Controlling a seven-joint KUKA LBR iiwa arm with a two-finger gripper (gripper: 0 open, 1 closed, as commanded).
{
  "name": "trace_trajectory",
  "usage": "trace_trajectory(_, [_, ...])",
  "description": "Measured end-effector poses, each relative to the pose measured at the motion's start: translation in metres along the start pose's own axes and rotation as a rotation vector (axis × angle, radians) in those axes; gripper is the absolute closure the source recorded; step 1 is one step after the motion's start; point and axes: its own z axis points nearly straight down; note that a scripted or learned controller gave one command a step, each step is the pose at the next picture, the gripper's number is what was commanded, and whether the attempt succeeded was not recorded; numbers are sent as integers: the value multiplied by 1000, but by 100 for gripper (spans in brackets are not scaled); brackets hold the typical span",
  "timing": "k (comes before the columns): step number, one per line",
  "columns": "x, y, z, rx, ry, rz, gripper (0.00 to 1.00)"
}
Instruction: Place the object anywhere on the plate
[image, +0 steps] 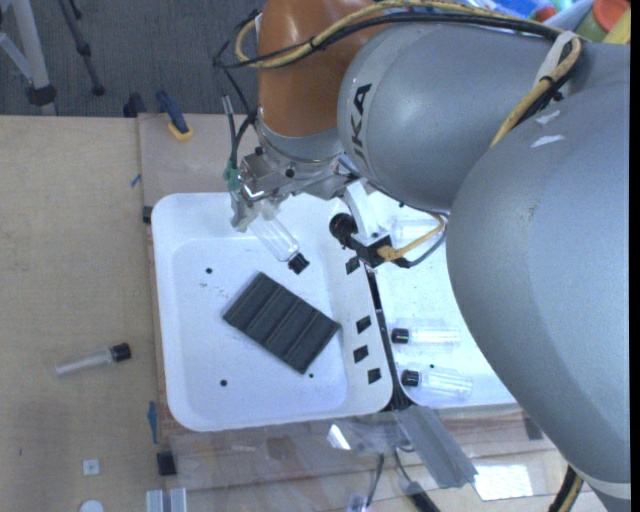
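Hanging over the back-left part of the left bin, the gripper sits w/ a clear tube (black cap toward the front) right below and beside it. The tube lies tilted on the bin floor; can't tell whether the gripper is spread or pinching it. The plate, a dark ribbed rectangle, lies flat at an angle near the bin's middle, just in front of the tube and apart from it. Two more capped tubes lie in the right bin, approx. side by side. Another tube lies on the desk, well left of the bins.
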Motion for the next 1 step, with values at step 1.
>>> trace_trajectory(1, [-22,14,-19,-3,-1,-452,100])
